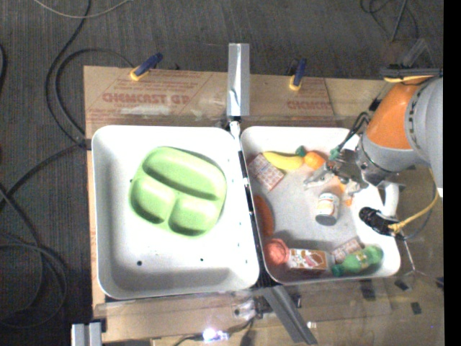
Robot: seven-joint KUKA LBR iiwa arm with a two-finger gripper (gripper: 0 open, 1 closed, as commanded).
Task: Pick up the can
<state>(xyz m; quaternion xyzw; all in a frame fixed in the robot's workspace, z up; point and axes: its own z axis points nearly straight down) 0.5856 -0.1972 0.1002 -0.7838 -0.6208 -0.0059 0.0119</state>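
The can (327, 207) is small and pale, with an orange-and-white label, and sits in the middle of the right bin (288, 200). My gripper (332, 183) hovers just above its far side, reaching in from the right under the orange-banded wrist (392, 128). The fingers (312, 181) are spread open and nothing is between them. The can rests on the bin floor, apart from the other items.
Around the can lie a banana (283, 161), an orange fruit (314, 159), a checkered packet (264, 171), a red sausage shape (263, 213), a carton (308, 259) and a green bottle (358, 261). The left bin (115, 251) holds a green moulded shape (178, 191).
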